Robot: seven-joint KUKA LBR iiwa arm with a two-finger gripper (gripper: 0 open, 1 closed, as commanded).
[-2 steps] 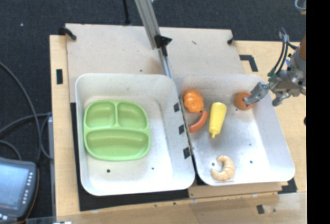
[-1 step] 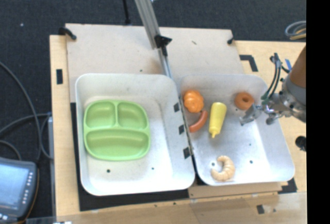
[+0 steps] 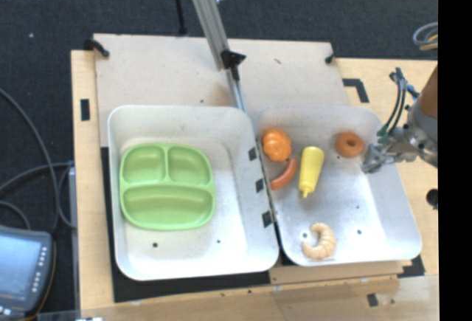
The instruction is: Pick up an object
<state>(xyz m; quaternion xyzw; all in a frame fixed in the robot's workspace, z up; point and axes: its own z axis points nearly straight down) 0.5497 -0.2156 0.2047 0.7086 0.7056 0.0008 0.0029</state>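
The right bin (image 3: 383, 223) holds several food toys. An orange fruit (image 3: 276, 145) lies at its upper left, with a sausage (image 3: 283, 174) just below it and a yellow mustard bottle (image 3: 310, 169) to their right. A brown donut (image 3: 349, 144) sits near the bin's upper right, and a croissant (image 3: 319, 240) lies near the front. My gripper (image 3: 373, 159) hangs at the bin's right edge, just right of the donut and a little below it. Nothing shows between its fingers.
The left bin (image 3: 236, 238) carries a green divided plate (image 3: 167, 186). A slanted metal pole (image 3: 209, 13) runs down from the top to where the two bins meet. Cables trail over the dark floor on the left.
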